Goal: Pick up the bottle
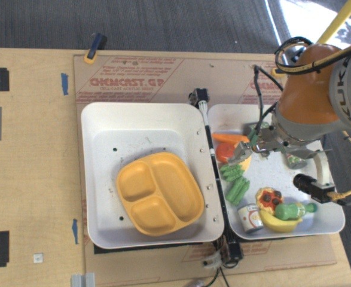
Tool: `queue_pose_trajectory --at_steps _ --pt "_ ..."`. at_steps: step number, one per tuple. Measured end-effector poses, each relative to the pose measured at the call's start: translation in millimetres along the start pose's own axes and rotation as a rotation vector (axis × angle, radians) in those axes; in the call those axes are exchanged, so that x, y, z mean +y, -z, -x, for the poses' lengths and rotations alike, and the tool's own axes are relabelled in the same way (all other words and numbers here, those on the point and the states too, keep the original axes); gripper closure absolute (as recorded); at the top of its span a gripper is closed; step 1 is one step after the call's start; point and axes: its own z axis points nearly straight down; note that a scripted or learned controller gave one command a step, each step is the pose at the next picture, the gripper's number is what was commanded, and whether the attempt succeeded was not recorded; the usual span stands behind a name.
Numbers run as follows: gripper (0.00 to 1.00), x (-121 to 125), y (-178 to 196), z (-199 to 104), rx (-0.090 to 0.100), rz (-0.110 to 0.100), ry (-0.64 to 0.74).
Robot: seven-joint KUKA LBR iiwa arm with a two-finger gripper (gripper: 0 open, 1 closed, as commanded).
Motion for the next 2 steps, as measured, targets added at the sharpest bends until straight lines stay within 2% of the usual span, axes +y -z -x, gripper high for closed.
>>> queue_pose_trajectory --at_steps 1,2 --pt "0.0 -39 0 -61 0.0 0.0 -0.021" --pt "0.0 -27 0 -63 -0.001 0.003 -0.11"
